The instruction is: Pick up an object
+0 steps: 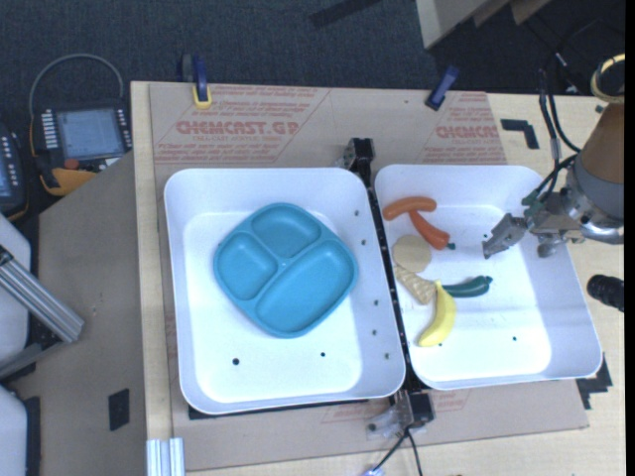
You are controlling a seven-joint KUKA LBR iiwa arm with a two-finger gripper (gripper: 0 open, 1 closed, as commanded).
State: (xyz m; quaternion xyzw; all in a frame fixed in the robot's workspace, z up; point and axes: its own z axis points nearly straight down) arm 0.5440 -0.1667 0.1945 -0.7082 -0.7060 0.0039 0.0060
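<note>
gripper [521,234] hangs above right bin [556,360], fingers spread, nothing between them. food cluster sits toward bin's left wall: banana [439,317], green pepper [466,287], carrot [430,229], sausage [410,206]. we judge banana easiest: we'd centre over its middle, turn fingers across its width, descend clear of pepper touching it.

room and blockers across the two bins

crowded along the left side of the right shallow white bin [556,360]: orange sausage-shaped pieces [417,216], beige round piece [412,256], yellow plastic banana [439,317], dark green pepper-like piece [466,287], all close together. open white floor right of and below that cluster. in the left shallow white bin [198,365], centre taken by the blue three-compartment plastic plate [286,269]; bare floor along the near edge and corners.
</note>
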